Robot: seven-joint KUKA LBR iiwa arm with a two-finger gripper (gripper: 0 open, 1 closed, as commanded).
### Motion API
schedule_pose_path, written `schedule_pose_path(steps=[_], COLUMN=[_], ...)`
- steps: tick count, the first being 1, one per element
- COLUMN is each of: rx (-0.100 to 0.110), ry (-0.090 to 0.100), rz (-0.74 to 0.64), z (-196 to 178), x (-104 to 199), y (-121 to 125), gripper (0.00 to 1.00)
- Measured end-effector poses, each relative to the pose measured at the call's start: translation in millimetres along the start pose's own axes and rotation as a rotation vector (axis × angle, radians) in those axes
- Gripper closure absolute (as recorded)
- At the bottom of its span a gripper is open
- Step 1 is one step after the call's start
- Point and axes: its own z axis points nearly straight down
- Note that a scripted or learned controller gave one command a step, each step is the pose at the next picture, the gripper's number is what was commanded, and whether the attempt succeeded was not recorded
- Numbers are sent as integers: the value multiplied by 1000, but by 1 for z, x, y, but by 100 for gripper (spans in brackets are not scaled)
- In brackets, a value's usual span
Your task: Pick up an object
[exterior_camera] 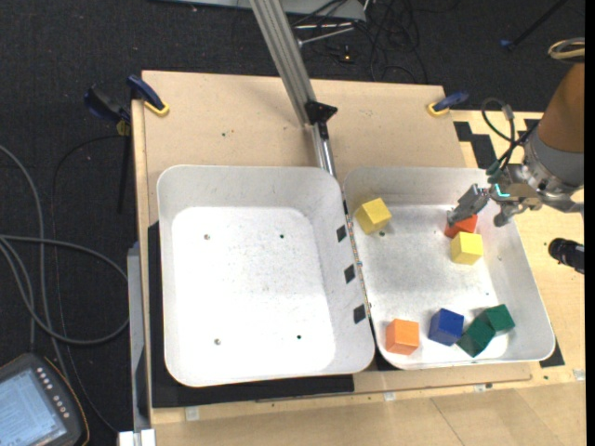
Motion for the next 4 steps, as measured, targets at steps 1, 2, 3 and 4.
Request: schedule_pose_path(steps=[1, 2, 3, 4], rx=[-3, -1, -19, -31], ry=[-1, -1, -13, -11], rz=[-2, 2, -1, -1], z=[-2, 42, 86, 84], x=[0, -3, 1, 1], y=[1, 4, 15, 19], gripper=[0, 0, 0, 0])
